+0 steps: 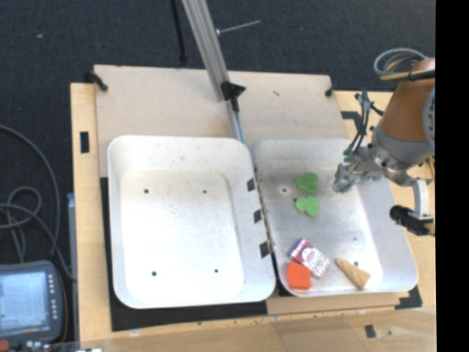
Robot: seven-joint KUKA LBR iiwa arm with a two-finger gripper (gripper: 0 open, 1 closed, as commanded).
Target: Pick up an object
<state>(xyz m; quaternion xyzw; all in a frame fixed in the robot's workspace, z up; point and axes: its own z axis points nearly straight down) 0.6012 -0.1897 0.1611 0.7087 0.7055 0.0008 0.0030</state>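
The right bin (381, 270) holds two green pieces, one (308, 182) above the other (308, 206), near its middle. Along its front edge lie a pink-and-white packet (310, 257), an orange block (298, 276) and a tan wedge (354, 272). My gripper (343, 180) hangs over the right bin's upper right part, to the right of the upper green piece and apart from it. Nothing shows between its fingers.
The left bin (183, 222) lies beside the right one. A slanted metal pole (209, 42) rises from the bench behind the bins. The arm's orange band (403, 119) is at the right edge. A screen (26, 299) sits at bottom left.
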